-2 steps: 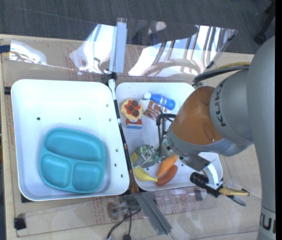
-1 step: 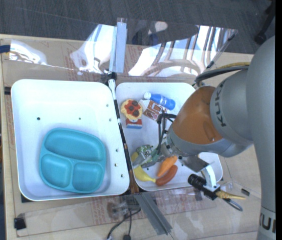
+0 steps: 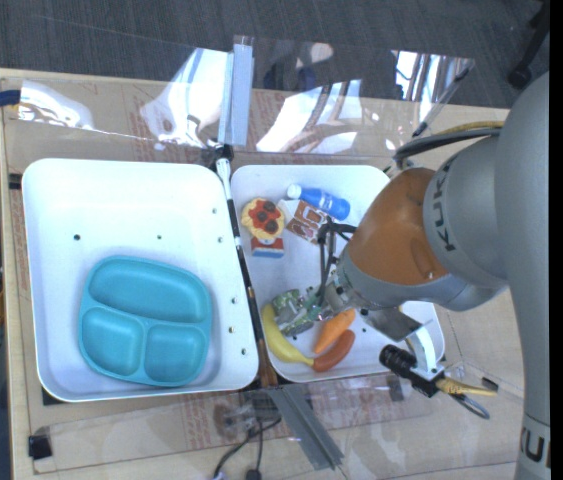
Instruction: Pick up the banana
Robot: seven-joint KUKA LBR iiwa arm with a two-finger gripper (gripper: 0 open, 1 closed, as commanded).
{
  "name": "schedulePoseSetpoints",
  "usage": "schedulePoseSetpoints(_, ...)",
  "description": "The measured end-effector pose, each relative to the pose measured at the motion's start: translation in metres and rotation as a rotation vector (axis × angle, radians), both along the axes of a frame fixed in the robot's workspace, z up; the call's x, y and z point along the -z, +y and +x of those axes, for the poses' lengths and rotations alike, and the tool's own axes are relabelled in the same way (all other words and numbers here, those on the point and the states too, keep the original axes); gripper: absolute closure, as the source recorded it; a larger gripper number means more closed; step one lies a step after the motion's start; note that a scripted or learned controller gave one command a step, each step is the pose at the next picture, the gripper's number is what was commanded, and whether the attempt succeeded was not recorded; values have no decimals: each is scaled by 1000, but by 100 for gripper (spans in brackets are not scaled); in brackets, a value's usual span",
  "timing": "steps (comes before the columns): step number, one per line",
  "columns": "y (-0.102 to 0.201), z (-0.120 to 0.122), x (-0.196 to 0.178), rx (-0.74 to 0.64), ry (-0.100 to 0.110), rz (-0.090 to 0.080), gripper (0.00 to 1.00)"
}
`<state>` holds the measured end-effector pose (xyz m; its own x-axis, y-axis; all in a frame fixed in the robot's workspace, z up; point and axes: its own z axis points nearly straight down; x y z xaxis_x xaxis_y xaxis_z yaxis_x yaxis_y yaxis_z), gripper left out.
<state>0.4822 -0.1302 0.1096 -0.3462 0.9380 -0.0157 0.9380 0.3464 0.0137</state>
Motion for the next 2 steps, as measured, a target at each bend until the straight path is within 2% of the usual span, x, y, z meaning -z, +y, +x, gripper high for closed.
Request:
schedulePoseSetpoints(1, -2, 1, -2, 1, -4, -3, 0)
schedulePoseSetpoints(2, -5, 1, 8, 17, -2, 4, 0)
